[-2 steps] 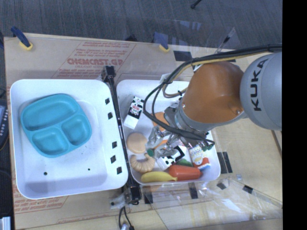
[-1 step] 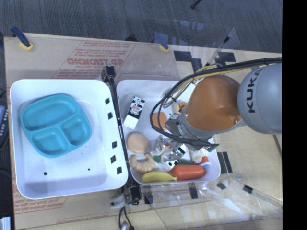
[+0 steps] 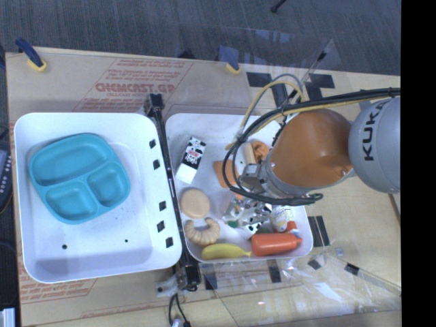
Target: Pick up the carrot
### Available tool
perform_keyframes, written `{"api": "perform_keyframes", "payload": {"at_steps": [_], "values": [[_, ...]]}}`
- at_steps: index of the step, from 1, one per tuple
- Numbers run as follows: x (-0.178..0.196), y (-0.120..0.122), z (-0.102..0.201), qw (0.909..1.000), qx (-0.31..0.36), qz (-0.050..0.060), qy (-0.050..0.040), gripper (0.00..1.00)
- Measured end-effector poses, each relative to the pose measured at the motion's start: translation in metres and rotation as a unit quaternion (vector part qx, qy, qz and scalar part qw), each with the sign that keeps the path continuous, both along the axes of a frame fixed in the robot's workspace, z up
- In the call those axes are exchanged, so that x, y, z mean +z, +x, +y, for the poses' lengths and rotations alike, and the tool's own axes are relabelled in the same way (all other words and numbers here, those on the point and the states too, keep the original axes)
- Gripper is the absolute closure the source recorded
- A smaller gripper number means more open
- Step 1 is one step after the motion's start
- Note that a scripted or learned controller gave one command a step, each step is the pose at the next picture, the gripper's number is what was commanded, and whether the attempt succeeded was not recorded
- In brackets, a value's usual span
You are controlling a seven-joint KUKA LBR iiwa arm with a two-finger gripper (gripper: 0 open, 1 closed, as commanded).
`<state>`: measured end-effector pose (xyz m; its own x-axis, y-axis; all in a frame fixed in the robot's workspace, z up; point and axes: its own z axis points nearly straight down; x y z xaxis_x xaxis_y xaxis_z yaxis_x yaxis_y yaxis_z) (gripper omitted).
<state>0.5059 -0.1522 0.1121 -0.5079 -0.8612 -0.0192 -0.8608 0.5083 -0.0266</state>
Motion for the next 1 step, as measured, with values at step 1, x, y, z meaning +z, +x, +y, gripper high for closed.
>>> {"api": "perform_keyframes", "payload": {"at_steps": [1], "values": [[0.0849,0.016,0.0841,0.998,-0.062,0.01,0.0009,1.0]]}}
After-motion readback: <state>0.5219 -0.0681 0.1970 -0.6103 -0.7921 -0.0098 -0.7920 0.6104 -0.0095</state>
